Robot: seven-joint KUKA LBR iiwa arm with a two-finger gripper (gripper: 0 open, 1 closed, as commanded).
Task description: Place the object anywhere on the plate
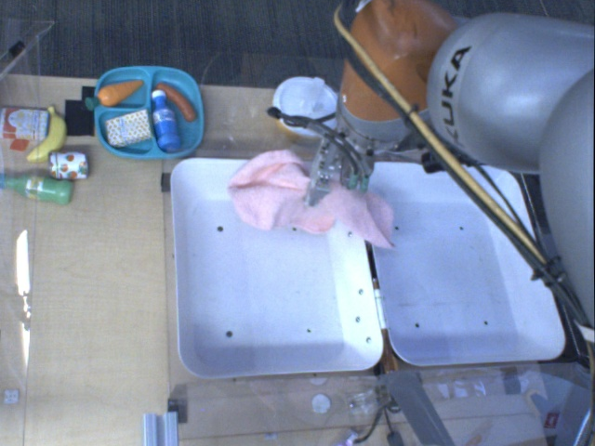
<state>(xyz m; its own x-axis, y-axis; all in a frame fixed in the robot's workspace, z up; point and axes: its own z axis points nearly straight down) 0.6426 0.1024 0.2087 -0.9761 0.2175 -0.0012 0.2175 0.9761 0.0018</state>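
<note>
- A pink cloth [279, 198] is lying crumpled at the far edge of the left bin [251, 314], one corner trailing over the divide into the right bin [474, 286].
- The gripper [327, 186] is pointing down onto the cloth's right half, its metal tips at or in the folds; whether they are pinching fabric or merely touching it cannot be told from this angle.
- The arm [483, 72] is reaching in from the right, its orange band sitting directly above the wrist, likely so the tool can drop straight onto the bunched fabric.
- A white bowl [302, 100] is standing just beyond the bins, close behind the gripper.
- A blue divided plate [191, 91] is resting on the bench to the far left, well apart from the cloth, with toy food filling its compartments.
- Judging by the layout, the cloth is waiting to be carried; the placing step is not yet done.
</note>
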